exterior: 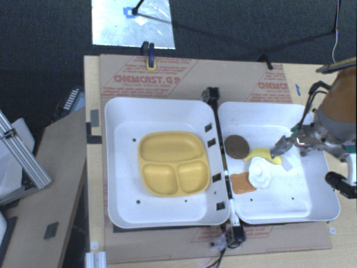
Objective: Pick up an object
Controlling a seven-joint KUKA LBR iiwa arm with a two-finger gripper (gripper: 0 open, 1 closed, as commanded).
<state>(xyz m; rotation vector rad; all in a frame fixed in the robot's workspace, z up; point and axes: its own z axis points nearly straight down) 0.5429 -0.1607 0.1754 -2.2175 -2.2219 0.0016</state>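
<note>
Crowding was the hazard: gripper (279, 148), its state unreadable, sat beside banana (262, 154) touching white bottle (260, 173); either might slip.

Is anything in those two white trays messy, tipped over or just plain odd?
Nothing looks spilled or broken. The yellow divided plate sits slightly askew in the left bin. In the right bin, the brown disc, yellow piece, white object and orange piece huddle at its left side, by the gripper.
</note>
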